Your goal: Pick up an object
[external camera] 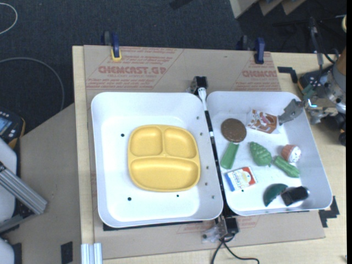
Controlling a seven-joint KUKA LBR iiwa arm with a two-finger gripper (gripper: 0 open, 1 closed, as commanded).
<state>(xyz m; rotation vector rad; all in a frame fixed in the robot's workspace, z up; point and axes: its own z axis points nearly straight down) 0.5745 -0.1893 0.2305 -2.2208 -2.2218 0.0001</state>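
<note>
the dark green and black piece [285, 194] sits loose nearest us in the right bin [322, 172], while the gripper [290, 110] hovers over the bin's far right edge, seemingly empty, its opening unclear.

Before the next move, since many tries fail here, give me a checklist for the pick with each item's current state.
1. Gripper over the right white bin: ok, at its upper right rim.
2. Object held: not ok, nothing visible between fingers.
3. Nearest target, the red-and-white packet, unobstructed: ok.
4. Round brown disc apart from packet: ok.
5. Finger opening: cannot tell.
</note>
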